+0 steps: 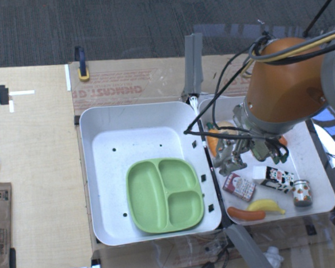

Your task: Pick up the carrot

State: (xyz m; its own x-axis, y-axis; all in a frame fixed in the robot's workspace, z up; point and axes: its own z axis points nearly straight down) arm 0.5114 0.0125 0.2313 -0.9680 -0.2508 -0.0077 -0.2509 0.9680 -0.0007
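Note:
An orange shape that I take for the carrot [215, 140] lies at the left side of the right bin [320, 165], mostly hidden under the arm's wrist. A small orange-red tip [282, 141] pokes out on the other side of the wrist; I cannot tell if it belongs to the same thing. My gripper [232, 160] hangs low in the right bin, just below and to the right of the orange shape, and above a small red and white carton [239, 187]. Nothing shows as held.
The left bin [100, 164] holds a green divided plate [165, 194]. In the right bin lie a cow-patterned box [276, 178], a small can [301, 193], a banana [269, 207] and a red sausage [246, 213] near the front wall. Cables loop over the bin divider.

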